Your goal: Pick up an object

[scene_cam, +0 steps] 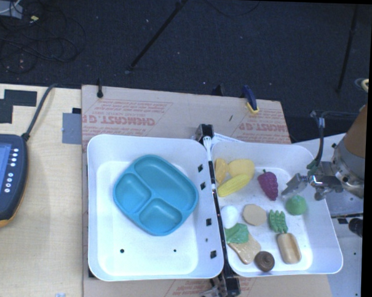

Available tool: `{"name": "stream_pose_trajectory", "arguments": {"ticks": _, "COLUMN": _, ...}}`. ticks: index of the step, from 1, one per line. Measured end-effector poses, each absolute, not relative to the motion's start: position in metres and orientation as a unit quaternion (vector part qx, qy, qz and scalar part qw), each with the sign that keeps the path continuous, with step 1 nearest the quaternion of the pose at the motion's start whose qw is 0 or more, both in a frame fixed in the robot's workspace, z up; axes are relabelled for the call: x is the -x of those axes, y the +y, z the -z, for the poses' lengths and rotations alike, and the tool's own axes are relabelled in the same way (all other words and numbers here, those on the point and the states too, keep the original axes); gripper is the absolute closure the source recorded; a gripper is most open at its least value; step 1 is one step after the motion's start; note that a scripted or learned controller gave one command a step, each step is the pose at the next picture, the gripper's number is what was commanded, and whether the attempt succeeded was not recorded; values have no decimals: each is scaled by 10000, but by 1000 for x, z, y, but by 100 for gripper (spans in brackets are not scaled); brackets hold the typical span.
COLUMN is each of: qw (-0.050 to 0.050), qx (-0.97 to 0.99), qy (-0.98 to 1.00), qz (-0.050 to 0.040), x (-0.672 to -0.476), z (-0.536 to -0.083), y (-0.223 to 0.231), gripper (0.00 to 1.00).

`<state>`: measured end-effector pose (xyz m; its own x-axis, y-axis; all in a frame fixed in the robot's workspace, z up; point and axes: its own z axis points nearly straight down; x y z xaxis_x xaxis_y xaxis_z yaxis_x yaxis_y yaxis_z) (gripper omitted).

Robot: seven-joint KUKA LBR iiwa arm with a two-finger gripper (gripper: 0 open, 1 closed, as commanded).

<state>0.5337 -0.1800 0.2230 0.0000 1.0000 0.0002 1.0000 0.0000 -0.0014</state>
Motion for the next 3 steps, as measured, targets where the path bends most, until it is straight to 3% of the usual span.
{"name": "stream_pose_trajectory", "arguments": {"ticks": 1, "qw": -6, "qx": 7062, "qy": -7080, "qz": 12, "x": -586, "z": -83, "y": -189, "gripper": 0}}
{"name": "stream_pose_trajectory", "arguments": {"ticks": 2, "qw": -2, "qx": 7048, "qy": -7094, "qz": 14, "x": -647, "z": -88, "y": -130, "gripper": 0}}
{"name": "stream_pose_trajectory", "arguments": {"ticks": 3, "qw": 14, "qx": 7061, "qy": -7082, "qz": -9, "x": -644, "z": -98, "y": -134, "gripper": 100}}
